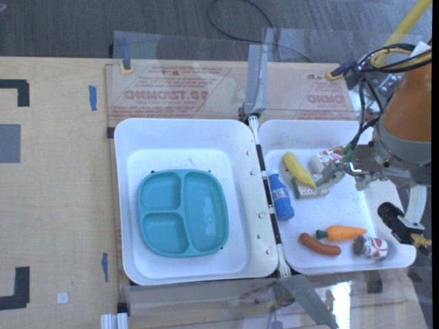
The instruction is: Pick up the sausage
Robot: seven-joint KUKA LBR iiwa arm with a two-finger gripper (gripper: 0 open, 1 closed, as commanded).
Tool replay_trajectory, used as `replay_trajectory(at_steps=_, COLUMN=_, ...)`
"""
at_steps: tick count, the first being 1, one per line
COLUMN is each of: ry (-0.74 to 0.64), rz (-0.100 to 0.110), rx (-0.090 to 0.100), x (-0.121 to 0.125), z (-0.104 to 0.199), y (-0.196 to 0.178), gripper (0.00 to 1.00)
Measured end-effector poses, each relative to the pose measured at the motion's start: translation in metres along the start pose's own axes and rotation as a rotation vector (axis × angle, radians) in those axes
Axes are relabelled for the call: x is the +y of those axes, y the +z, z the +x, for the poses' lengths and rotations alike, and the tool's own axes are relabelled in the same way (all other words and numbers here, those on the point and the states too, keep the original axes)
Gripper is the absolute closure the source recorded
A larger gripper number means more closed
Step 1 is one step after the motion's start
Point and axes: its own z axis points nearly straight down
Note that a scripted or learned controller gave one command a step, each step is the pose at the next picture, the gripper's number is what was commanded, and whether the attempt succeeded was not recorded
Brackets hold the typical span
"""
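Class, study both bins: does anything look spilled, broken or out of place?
Nothing looks spilled or broken. The teal plate lies flat in the left bin. In the right bin, the sausage, carrot, corn and blue bottle lie loosely scattered, as toys in a bin would.

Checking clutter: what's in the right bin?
Right bin: sausage, carrot, corn, blue bottle, a can. The arm covers its far right part.
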Motion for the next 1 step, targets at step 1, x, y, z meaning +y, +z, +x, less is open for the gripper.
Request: replay_trajectory(at_steps=1, ry=0.002, rz=0.000, rx=-0.001, x=0.0010, z=-0.0014, y=-0.0087, gripper=1.00)
